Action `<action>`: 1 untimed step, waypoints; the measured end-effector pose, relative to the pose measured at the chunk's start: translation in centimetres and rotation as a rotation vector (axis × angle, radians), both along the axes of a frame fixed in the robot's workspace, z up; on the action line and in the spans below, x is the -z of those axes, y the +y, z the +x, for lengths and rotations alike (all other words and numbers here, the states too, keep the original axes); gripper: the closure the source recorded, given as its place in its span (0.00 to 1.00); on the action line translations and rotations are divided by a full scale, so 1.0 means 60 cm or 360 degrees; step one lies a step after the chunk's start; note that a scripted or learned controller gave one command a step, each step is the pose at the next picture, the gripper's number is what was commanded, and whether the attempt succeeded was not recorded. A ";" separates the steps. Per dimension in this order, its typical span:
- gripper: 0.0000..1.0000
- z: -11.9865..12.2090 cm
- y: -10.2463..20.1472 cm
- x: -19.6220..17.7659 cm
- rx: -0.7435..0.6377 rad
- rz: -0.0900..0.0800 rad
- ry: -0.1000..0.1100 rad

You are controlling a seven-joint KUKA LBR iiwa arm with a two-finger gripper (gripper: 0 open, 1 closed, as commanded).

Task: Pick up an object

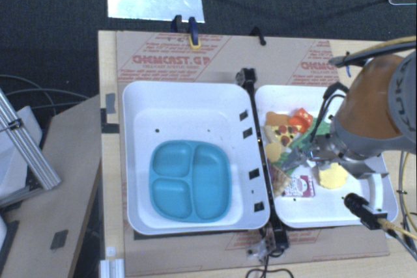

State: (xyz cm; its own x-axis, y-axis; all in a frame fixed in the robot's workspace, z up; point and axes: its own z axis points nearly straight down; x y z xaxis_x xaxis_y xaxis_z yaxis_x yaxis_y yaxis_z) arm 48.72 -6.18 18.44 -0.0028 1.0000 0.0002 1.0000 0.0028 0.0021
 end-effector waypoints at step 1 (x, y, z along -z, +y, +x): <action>0.00 0.000 0.000 0.000 0.0000 0.0000 0.0000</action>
State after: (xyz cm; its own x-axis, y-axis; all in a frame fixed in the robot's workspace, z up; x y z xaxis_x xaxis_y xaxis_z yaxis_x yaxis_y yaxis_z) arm 48.71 -6.18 18.44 -0.0028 1.0000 0.0002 1.0000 0.0028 0.0021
